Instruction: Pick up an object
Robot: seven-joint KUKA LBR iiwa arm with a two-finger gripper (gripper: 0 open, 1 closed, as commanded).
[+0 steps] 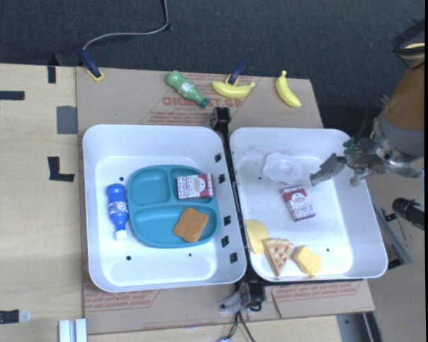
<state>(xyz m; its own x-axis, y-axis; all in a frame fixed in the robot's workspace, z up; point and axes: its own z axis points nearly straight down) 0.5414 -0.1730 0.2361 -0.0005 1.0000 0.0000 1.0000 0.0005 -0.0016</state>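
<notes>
Glossy white right bin (357,262), flat red carton (297,204), crumpled clear plastic (282,167), metal claw (327,171) above, fingers apart

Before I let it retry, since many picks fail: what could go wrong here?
1. The pincer hangs by the clear plastic cup, which lies on its side and may roll or slip away.
2. The red carton lies close by and could get nudged.
3. The right bin's wall is near the arm's path.
</notes>
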